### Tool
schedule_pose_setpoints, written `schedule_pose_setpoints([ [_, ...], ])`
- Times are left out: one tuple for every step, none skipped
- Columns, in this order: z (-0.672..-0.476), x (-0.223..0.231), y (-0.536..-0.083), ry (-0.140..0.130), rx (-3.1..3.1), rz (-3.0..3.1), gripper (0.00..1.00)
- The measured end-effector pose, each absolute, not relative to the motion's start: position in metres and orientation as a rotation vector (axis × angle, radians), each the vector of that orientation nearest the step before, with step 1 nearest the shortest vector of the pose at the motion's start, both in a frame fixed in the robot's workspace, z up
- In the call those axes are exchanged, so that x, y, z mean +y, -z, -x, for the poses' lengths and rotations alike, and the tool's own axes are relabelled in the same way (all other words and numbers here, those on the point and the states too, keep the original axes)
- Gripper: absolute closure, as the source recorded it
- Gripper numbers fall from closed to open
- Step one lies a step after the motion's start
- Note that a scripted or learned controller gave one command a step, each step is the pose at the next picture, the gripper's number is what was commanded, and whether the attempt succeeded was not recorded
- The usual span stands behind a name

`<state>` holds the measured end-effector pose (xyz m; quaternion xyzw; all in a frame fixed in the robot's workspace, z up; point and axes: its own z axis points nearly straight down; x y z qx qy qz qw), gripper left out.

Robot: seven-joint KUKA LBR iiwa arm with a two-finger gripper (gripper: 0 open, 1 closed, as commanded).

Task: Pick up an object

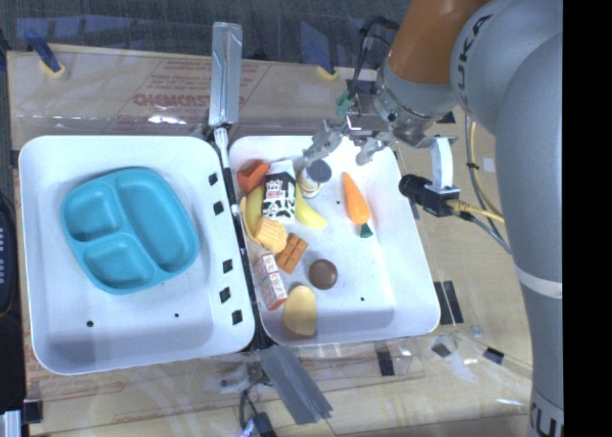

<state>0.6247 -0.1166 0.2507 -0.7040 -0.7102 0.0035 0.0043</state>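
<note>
The right bin [406, 263] holds several toy foods. An orange carrot [356, 200] lies near its back right, with a yellow banana [309, 212] and a black-and-white carton [279, 196] to its left. A small grey-topped item [315, 174] sits by the banana's far end. My gripper [340, 151] hangs over the bin's back edge, just above the carrot and the grey-topped item. It is open, its fingers spread apart with nothing between them.
The right bin also holds a brown ball [322, 273], a yellow pear-like fruit [299, 311], a small bottle [271, 282], a waffle piece [273, 232] and a red-orange item [252, 177]. A blue divided plate [129, 228] lies in the left bin [57, 330].
</note>
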Motion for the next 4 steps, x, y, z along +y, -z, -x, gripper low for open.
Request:
schedule_pose_setpoints([
  [-0.615,-0.102,-0.350,0.001,-2.216,2.230,0.00],
  [-0.607,-0.135,-0.295,-0.015,-2.275,2.153,0.00],
  [-0.577,-0.133,-0.127,-0.022,-2.097,2.315,0.00],
  [-0.485,-0.135,-0.092,-0.008,-2.215,2.211,0.00],
])
